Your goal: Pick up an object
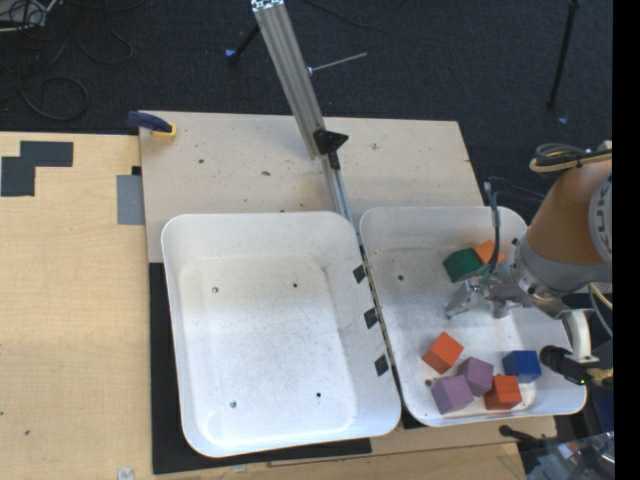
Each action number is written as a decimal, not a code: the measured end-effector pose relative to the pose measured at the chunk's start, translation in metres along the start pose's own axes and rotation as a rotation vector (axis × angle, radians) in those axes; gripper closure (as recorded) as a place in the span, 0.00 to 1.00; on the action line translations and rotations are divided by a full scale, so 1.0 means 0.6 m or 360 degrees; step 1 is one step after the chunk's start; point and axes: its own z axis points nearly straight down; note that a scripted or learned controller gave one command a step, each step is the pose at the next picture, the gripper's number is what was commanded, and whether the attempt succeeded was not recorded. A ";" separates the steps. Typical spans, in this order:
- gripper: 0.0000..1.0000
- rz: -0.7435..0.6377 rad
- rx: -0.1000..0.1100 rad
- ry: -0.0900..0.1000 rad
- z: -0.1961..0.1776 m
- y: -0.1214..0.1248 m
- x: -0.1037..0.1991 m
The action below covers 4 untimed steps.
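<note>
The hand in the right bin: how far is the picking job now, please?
Done: the arm has reached into the right bin, and the hand is low beside the green block. In hand: nothing that I can see; no block shows between its fingers. Left: grasping and lifting one object. The orange, purple and blue blocks lie on the bin floor.

The left bin (265, 338) offers open floor throughout. In the right bin (410, 268), the gripper (478, 298) crowds a green block (462, 264); 5 blocks (475, 376) cluster at the near wall, leaving the bin's left strip free.
</note>
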 end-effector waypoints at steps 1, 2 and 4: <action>1.00 0.0011 0.0002 0.0000 -0.017 -0.001 -0.003; 1.00 -0.0005 -0.0009 -0.0003 -0.122 0.006 -0.007; 1.00 -0.0004 -0.0005 -0.0002 -0.236 -0.002 -0.018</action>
